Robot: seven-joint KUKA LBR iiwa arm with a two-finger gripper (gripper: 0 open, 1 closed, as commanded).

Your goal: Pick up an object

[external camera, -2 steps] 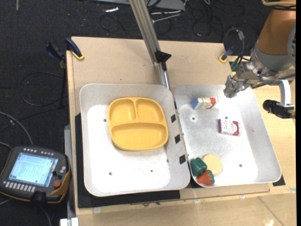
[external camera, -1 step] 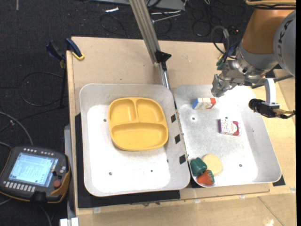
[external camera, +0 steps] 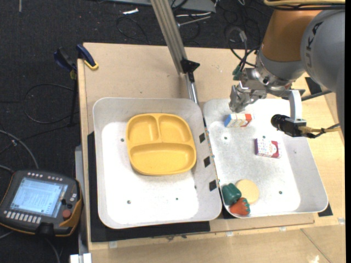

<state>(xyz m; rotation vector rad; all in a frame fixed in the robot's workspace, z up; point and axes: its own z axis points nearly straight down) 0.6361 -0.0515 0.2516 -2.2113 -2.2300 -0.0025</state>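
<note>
The pincer [external camera: 239, 106], its spread impossible to tell, hangs just above the small white, blue and red box [external camera: 238, 120].

A tan wooden bench [external camera: 137, 75] stands on dark carpet [external camera: 38, 26] strewn with cables [external camera: 33, 100]

**Pincer above small box in right bin**

The pincer [external camera: 239, 104] hangs at the far edge of the right bin [external camera: 307, 196], just over a small white box [external camera: 239, 119]. A purple packet [external camera: 266, 148] lies mid-bin; green and red toys [external camera: 235, 199] crowd its near-left corner. The left bin [external camera: 109, 201] holds a yellow divided tray [external camera: 160, 144].
</note>
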